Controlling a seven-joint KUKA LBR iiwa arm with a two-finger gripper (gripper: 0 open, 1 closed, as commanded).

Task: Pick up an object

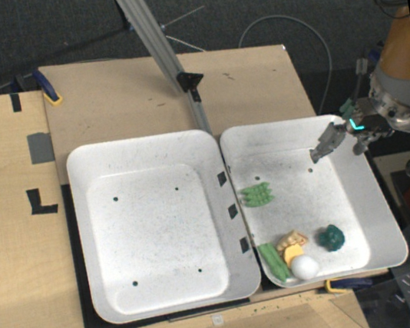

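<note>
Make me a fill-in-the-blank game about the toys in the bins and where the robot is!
1. All the toys lie in the bin on the view's ____ side.
2. The white ball sits near the bin's ____ edge, next to a green block.
3. The dark teal toy lies to the ____ of the white ball in the view.
4. The gripper hangs over the right bin's ____ corner, away from the light green toy.

Missing words: right; front; right; far right
</note>
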